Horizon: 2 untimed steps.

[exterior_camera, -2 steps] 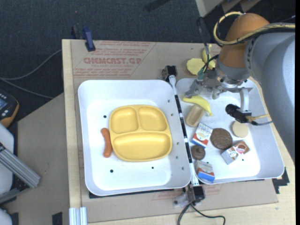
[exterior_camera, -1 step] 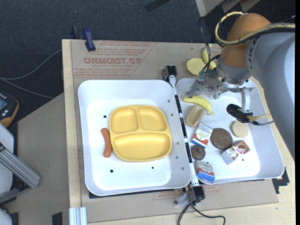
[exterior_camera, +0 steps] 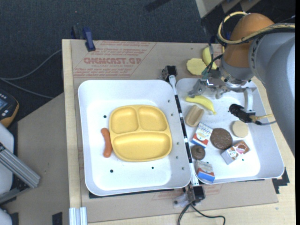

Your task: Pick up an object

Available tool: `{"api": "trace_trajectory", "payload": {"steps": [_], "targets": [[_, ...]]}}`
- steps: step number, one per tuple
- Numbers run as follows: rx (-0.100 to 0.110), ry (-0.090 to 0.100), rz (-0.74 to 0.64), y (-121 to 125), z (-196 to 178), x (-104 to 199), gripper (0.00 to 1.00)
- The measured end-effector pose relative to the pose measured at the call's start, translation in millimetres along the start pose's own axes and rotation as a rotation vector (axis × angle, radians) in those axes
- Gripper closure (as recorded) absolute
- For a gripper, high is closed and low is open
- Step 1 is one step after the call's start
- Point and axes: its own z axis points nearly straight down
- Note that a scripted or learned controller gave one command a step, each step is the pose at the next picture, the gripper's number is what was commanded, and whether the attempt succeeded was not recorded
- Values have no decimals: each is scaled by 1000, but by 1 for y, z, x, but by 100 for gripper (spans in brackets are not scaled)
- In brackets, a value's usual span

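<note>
**Reaching into the right bin, nothing lifted yet**

From the camera view, we judge the pick to be in its approach step. The arm [exterior_camera: 262,46] comes in from the right, its orange band above the wrist, and bends down over the far end of the right bin [exterior_camera: 267,165]. The gripper [exterior_camera: 216,86] sits low there, just beside a banana [exterior_camera: 201,102] lying at the bin's far left corner. We cannot tell how the jaws stand; the wrist body hides them, and nothing shows between them.

Nearer in the same bin lie a tan bread roll [exterior_camera: 193,116], a small carton [exterior_camera: 202,134], a brown cookie [exterior_camera: 221,138] and a pale round disc [exterior_camera: 240,129]. The left bin [exterior_camera: 93,172] carries a yellow divided plate [exterior_camera: 139,132] with a sausage [exterior_camera: 106,142] beside it.

We think the next move calls for centring over the banana, descending, then closing before any lift.
</note>
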Motion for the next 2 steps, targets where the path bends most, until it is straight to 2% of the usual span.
{"api": "trace_trajectory", "payload": {"steps": [1,2], "targets": [[4,0,-2,-1,1,16,0],[11,0,-1,-3,-5,16,100]]}}
